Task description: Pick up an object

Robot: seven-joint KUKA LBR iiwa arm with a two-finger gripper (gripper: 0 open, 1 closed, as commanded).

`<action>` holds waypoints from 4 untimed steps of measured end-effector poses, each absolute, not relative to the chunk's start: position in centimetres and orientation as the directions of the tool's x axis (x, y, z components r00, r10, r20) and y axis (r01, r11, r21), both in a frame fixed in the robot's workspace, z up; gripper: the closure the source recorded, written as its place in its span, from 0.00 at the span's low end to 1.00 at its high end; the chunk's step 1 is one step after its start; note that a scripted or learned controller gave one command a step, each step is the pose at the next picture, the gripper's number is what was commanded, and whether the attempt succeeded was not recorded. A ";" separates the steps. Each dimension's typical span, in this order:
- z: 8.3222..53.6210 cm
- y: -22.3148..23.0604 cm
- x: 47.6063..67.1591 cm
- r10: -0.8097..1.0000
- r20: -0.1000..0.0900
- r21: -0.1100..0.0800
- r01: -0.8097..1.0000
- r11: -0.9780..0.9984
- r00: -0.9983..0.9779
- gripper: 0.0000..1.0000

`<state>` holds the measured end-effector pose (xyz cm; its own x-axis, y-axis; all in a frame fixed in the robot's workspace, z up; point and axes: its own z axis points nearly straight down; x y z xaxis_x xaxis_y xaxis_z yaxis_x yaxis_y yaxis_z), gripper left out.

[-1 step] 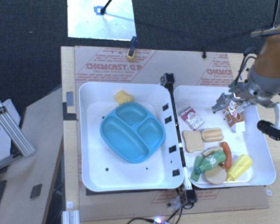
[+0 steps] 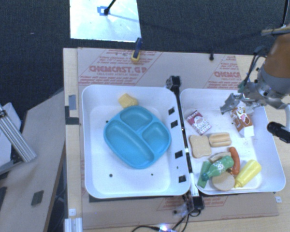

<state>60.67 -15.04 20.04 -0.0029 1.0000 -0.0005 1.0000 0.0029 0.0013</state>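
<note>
Nearest me, well below my pincer: one yellow mustard bottle, one green bottle, one sausage, one toast slice. A glossy brown packet lies just beside my pincer; its grip I cannot tell.

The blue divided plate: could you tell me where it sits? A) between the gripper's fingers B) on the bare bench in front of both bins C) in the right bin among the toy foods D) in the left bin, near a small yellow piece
D: the blue divided plate lies flat in the left bin, with the small yellow piece just beyond its far edge.
</note>
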 end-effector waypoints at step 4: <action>15.4 -14.5 61.5 1.000 0.000 0.004 1.000 0.005 -0.005 1.00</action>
